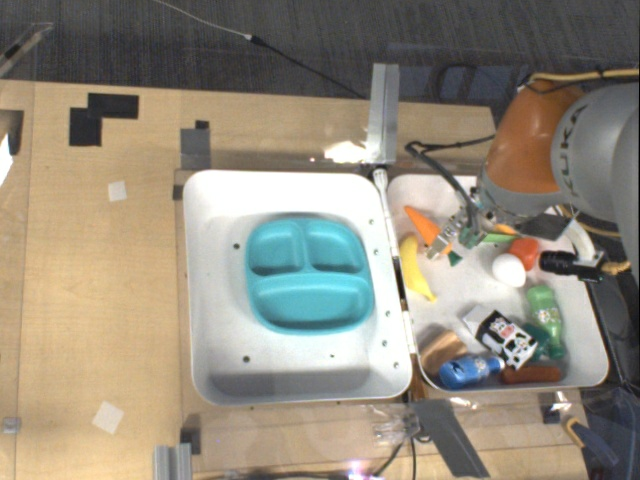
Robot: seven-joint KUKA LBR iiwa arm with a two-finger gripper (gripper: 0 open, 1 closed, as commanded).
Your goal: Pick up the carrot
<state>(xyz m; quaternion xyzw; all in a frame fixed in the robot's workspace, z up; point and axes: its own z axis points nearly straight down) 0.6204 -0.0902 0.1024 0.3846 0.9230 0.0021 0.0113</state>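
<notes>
The carrot [421, 224], a small orange cone, lies in the upper left part of the right bin [600, 363], its tip pointing toward the bin's far left corner. My gripper [446, 245] hangs low over the bin just right of and below the carrot's thick end, touching or nearly touching it. The grey wrist and orange band [525, 148] rise behind it to the right. Something small and green [456, 258] shows right at the gripper's tip.
A yellow banana [415, 268] lies along the right bin's left wall, below the carrot. A white egg [508, 269], a red item [527, 255], a green bottle [545, 318], a black-and-white carton [505, 336] and a blue toy [468, 370] crowd the bin. A teal divided plate [305, 273] sits in the left bin [215, 368].
</notes>
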